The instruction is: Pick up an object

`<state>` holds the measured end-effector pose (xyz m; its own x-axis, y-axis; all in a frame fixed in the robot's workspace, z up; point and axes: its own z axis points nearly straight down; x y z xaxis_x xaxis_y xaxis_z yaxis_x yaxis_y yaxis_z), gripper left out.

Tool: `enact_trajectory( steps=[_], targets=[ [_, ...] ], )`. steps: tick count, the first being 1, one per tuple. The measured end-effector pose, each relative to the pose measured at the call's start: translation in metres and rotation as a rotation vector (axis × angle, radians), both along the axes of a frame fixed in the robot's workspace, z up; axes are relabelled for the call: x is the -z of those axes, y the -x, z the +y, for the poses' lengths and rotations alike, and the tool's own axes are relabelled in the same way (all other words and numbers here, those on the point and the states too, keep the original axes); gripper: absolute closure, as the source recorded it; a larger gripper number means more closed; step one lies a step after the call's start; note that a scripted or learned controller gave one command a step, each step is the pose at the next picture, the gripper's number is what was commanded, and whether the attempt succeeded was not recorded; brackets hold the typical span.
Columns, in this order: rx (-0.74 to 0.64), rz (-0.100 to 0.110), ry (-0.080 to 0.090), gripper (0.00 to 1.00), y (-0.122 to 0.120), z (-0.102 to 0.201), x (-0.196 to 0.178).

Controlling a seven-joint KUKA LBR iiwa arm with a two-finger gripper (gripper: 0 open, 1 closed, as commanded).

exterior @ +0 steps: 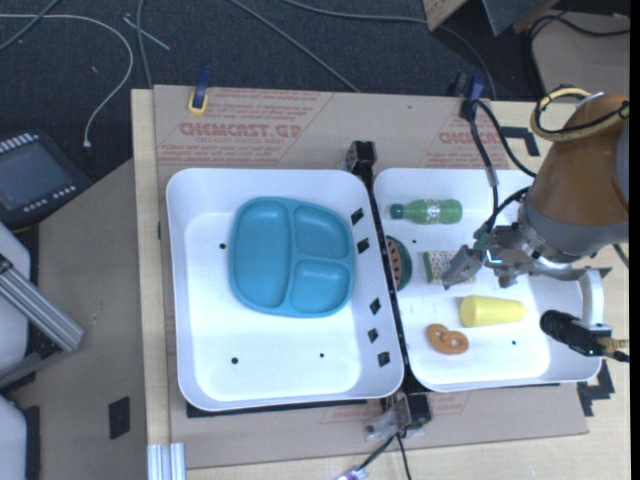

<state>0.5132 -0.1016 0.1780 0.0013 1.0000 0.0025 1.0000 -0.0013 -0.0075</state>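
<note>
My grey two-finger gripper (462, 268) hangs with its jaws apart and nothing between them. The smooth yellow plastic block (491, 311) lies just below the jaws, so picking up is not yet done.

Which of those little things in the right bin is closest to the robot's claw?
The yellow block, lying just below the gripper; the green bottle and pretzel lie farther off.

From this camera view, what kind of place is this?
Probably a robotics lab test bench: two white bins clamped on a board, loose cables on the floor, and toy items such as a small green bottle.
</note>
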Motion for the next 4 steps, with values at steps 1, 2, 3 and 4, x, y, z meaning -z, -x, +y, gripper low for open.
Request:
enact_trajectory(
  steps=[1, 2, 3, 4],
  targets=[
    [-0.001, 0.000, -0.001, 0.00, 0.002, 0.009, 0.047],
    [0.000, -0.003, 0.000, 0.00, 0.003, 0.010, 0.096],
    [-0.001, -0.008, 0.000, 1.00, 0.001, 0.010, 0.082],
    [-0.002, -0.013, 0.003, 1.00, -0.005, 0.003, 0.024]
  ],
)
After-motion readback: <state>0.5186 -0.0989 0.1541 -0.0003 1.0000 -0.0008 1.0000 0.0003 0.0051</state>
